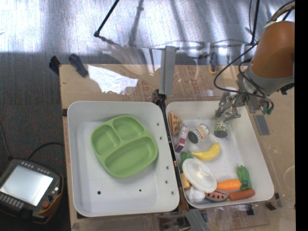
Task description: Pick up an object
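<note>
**Q:** 2 bins on the bench. Where do you stand?

**A:** My gripper hangs over the far edge of the right bin, with my orange-banded arm reaching in from the right. My 2 fingers are spread apart, and nothing sits between them.

**Q:** What lies closest to you?

**A:** A small green-lidded jar stands just below my fingertips, apart from them. Beside it, toward the left bin, a can lies on its side. A yellow banana rests nearer the middle of the bin.

**Q:** And the rest of the right bin?

**A:** A pizza slice and a purple-and-white packet lean along the left wall. A white lidded dish sits toward the near end, with a carrot, a green pepper, a sausage and a watermelon slice gathered at the near right corner.

**Q:** The left bin?

**A:** The left bin bears 1 green divided plate, lying flat and turned at an angle, well apart from me.

**Q:** Anything off the bench?

**A:** A handheld control pendant rests on the floor at lower left.
</note>
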Motion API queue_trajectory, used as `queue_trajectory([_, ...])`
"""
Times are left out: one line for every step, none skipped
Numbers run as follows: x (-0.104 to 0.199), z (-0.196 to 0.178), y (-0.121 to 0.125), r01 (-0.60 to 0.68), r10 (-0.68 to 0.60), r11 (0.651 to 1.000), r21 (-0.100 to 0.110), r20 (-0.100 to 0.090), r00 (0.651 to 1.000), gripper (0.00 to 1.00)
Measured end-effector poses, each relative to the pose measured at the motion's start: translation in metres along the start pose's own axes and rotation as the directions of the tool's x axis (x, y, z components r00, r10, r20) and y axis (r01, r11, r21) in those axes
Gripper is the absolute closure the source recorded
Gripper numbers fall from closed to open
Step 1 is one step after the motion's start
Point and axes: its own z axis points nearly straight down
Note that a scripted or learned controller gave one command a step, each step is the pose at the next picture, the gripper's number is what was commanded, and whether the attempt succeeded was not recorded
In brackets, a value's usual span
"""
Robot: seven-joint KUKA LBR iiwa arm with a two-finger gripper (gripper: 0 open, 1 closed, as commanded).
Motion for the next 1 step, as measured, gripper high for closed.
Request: queue_trajectory([0.0001,-0.0353,0.0125,0.036,-0.036,0.999,-0.002,-0.006,0.999,1.0])
